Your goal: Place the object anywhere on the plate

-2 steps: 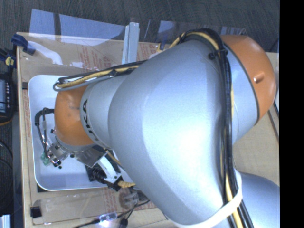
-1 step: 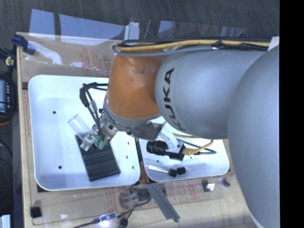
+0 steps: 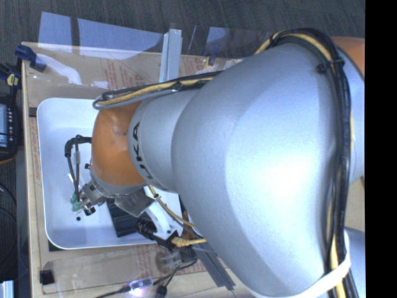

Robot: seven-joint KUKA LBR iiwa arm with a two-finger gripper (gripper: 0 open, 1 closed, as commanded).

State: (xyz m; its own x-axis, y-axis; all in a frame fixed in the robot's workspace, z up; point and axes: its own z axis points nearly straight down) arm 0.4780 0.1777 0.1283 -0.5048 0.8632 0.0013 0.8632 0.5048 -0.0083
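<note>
Gripper (image 3: 84, 202) low over left bin (image 3: 53, 141), near its front-left part; arm body hides most of it, so its grip and any load: cannot tell. Dark flat object (image 3: 124, 221) on bin floor just right of gripper, partly under wrist. Orange band (image 3: 111, 148) above. Grey arm (image 3: 248, 166) covers the right half. Bench (image 3: 93, 73) beyond.

My arm (image 3: 248, 166) is shiny grey, with an orange band (image 3: 115, 144) near its wrist. Yellow and black cables (image 3: 338, 104) run along it. Under the band, the bin (image 3: 56, 166) is plain white. Beside the bin, the bench (image 3: 93, 73) is light brown.
</note>
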